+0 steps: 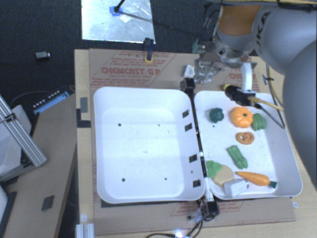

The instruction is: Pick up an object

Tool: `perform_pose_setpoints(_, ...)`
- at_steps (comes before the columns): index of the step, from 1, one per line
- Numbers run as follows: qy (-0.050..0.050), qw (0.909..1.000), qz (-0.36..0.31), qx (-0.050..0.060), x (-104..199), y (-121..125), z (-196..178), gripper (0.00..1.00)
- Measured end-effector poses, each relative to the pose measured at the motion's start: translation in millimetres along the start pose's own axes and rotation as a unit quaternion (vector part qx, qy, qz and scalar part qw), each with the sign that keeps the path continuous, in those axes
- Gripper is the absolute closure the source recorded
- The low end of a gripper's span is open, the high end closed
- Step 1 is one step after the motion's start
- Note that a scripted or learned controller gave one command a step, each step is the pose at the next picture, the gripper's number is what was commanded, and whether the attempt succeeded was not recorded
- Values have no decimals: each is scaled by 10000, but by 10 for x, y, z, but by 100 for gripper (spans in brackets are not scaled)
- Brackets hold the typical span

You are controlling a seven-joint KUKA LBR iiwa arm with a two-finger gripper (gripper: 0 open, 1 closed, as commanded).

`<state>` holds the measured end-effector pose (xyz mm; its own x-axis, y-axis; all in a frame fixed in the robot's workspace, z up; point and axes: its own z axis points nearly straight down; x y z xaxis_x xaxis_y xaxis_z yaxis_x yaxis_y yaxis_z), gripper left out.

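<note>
The left bin (143,148) in the middle of the frame has a big bare floor, with lots of room to reach down.

The right bin (282,157) is crowded. A dark green lump (216,115), an orange pumpkin (241,117) and a green leafy piece (258,121) sit close together near its top. A pretzel (244,138) and a green pod (237,156) lie in the middle. A carrot (253,178), a tan round piece (220,174) and a white block (236,187) fill the bottom. Small gaps lie between them.

The big grey arm (282,29) blocks the upper right.

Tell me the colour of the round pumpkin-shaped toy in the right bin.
Orange, with a small green stem; the pumpkin toy shows clearly in the camera view.
</note>
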<state>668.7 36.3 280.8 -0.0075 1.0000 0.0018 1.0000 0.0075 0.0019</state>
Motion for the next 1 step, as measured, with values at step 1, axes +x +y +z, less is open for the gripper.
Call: perform_pose_setpoints(1, -4, 10000, 0, 3, 336, 1, 132, 100)
